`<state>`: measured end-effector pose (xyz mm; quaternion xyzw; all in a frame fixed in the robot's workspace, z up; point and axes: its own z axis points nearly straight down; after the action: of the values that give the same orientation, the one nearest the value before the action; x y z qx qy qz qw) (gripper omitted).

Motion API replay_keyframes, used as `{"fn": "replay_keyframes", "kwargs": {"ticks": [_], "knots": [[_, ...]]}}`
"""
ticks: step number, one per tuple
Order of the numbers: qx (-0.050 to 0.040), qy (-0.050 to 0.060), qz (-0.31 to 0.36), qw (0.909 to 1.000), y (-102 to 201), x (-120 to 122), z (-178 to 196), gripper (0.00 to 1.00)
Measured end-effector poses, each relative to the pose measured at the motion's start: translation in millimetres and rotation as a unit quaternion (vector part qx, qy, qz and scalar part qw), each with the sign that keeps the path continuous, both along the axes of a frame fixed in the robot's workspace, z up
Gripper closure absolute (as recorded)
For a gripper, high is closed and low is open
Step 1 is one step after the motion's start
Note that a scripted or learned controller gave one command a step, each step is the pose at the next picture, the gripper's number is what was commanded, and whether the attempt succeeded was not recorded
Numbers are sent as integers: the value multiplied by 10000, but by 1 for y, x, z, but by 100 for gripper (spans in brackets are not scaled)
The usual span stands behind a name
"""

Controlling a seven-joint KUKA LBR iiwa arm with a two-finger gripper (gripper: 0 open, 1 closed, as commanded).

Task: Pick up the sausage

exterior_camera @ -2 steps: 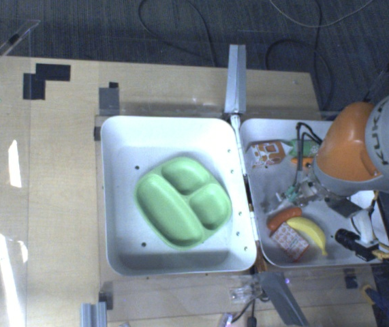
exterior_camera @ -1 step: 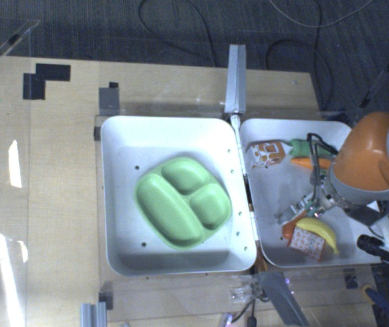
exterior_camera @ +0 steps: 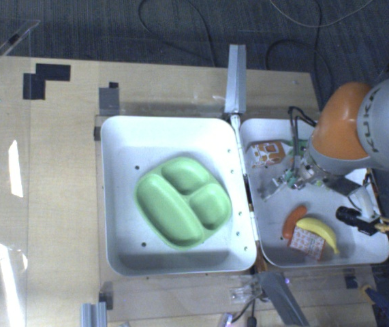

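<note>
The sausage (exterior_camera: 292, 221), short and orange-red, lies in the right bin (exterior_camera: 378, 254) near its middle, touching the left end of a yellow banana (exterior_camera: 319, 230). My gripper (exterior_camera: 276, 184) hangs low in the same bin, a little above and to the left of the sausage in the view, apart from it. The grey arm with its orange band (exterior_camera: 337, 128) covers the bin's upper right part.
A red patterned box (exterior_camera: 306, 244) sits just below the sausage and banana. An orange and white packet (exterior_camera: 269, 154) lies at the right bin's top left. The left bin (exterior_camera: 119, 182) holds a green three-compartment plate (exterior_camera: 182, 200). A metal post (exterior_camera: 236, 80) stands between the bins.
</note>
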<state>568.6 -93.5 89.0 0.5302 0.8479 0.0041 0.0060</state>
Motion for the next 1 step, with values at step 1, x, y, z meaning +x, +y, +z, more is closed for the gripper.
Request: {"fn": "replay_keyframes", "kwargs": {"ticks": [1], "knots": [[-14,17,-112,9999,-34,-79,0,0]]}}
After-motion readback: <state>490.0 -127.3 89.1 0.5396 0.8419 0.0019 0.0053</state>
